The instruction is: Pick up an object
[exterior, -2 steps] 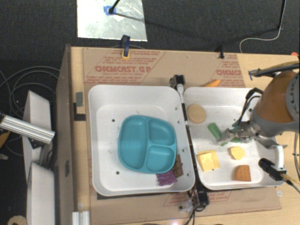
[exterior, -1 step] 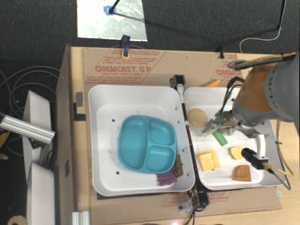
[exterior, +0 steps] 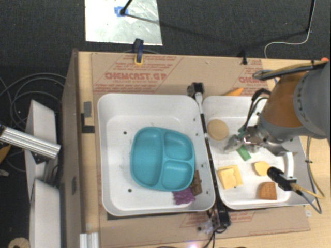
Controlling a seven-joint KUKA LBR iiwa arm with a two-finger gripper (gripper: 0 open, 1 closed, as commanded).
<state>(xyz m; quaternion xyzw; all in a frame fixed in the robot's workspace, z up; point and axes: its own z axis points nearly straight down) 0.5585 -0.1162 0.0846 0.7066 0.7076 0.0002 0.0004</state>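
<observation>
hovering gripper point(exterior: 239, 144) | right bin point(exterior: 297, 203) | over green block point(exterior: 244, 153) | grip state unclear

Even, bright overhead light; soft short shadows. Glare on the silvery reflective sheet point(exterior: 124, 14) at top. Slightly soft, low-resolution picture; two shallow white plastic bins point(exterior: 111, 138) near overexposed.

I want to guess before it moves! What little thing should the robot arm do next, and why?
Probably go straight down a little onto the green block. The gripper sits right over it in the right bin, while the yellow cheese piece and round cookie lie farther off.
</observation>
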